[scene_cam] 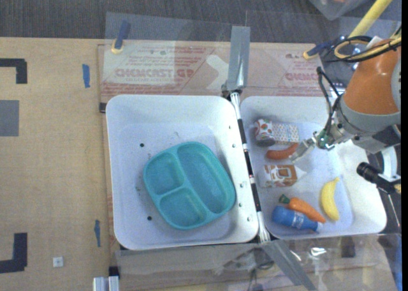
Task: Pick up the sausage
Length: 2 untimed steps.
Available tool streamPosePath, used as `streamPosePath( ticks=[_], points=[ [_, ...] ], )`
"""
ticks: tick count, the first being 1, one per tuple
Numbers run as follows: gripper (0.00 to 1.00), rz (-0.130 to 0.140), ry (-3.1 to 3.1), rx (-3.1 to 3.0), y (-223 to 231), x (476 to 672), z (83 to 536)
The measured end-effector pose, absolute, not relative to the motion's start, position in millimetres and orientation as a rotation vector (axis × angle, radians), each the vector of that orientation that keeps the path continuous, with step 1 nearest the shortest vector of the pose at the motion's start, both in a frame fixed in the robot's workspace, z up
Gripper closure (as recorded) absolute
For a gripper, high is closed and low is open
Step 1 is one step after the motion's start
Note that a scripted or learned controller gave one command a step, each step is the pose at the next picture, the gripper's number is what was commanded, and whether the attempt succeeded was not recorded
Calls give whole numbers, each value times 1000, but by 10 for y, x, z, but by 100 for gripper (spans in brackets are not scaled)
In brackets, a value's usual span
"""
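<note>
Two white bins are seen side by side on the bench: the left bin point(121, 156) carries a teal divided plate point(189, 184), the right bin point(376, 219) carries the small items. The grey arm point(373, 95) with its orange band is reached in from the right over the right bin's upper right part. The gripper point(311, 145) is seen low at the sausage's right end, just beside or touching it; contact cannot be confirmed. Finger spacing is too small and blurred, so whether it is wide, narrow or closed on anything cannot be told. Among the items, a patterned carton point(277, 132) is laid at the top, a second small carton point(281, 174) just below the sausage, a banana point(329, 199) toward the right, a blue bottle point(294, 218) and a carrot point(304, 207) near the front wall. The sausage point(283, 152) is found in the right bin's upper left part, between the two cartons, close to both. It lies immediately left of the gripper, its long axis running roughly left-right with the right end slightly raised toward the gripper. It is seen as a short, slim, orange-red, slightly curved piece with rounded ends. A grasp across the narrow width is judged necessary, with the cartons crowding both sides.
</note>
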State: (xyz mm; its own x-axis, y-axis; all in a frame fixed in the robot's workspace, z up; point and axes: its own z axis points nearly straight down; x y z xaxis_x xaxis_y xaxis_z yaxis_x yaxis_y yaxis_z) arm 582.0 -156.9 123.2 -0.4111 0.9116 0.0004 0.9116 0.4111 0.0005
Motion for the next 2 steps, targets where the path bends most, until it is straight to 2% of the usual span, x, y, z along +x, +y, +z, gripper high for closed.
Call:
streamPosePath(
  ticks=[1,2],
  points=[
    [0,-1,-2788,-1459,-2088,5446,1701],
    [0,-2,-2908,-1194,-1643,5733,1310]
  ],
)
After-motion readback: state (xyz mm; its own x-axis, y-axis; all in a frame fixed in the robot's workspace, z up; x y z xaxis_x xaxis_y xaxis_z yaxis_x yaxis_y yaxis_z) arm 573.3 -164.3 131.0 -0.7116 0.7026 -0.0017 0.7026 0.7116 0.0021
